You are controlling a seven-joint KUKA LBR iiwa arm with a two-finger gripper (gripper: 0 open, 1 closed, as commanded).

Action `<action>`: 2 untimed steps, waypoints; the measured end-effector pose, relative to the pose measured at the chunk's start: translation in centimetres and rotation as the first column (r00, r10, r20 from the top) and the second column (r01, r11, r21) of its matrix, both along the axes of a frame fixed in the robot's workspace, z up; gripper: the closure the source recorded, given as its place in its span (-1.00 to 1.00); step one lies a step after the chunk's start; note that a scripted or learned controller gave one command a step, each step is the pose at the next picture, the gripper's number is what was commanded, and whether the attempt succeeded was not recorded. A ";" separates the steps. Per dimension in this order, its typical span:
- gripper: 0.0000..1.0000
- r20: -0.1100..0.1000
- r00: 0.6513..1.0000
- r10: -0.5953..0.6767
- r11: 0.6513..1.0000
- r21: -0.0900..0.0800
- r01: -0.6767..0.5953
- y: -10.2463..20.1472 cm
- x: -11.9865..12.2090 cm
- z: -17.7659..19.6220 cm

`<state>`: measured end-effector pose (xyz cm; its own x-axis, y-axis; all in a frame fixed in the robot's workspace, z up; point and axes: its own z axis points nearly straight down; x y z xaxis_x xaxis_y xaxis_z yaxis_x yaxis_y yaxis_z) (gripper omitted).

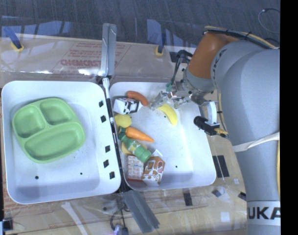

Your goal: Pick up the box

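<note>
Task barely begun. Box [145,169] lies untouched at near edge of right bin [197,146], beside green bottle [137,151] and carrot [137,134]. Gripper [169,97] hovers well apart at far end, over banana [169,114]; whether spread or pressed together, cannot tell. Reach, grasp, lift all remain.

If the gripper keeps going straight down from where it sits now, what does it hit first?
Most likely the banana. The gripper hangs over the right bin, just above that fruit in this view. Depth is unclear from one slanted camera. The box lies well off that line, at the bin's near edge.
</note>
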<state>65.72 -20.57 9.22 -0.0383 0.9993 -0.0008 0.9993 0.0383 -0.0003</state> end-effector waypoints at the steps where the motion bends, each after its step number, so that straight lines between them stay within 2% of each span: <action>1: -1.00 -0.001 0.987 0.159 0.987 0.001 -0.159 -0.4 -6.1 0.2; 2: -1.00 -0.002 0.961 0.276 0.961 0.003 -0.276 -0.4 -13.6 -0.1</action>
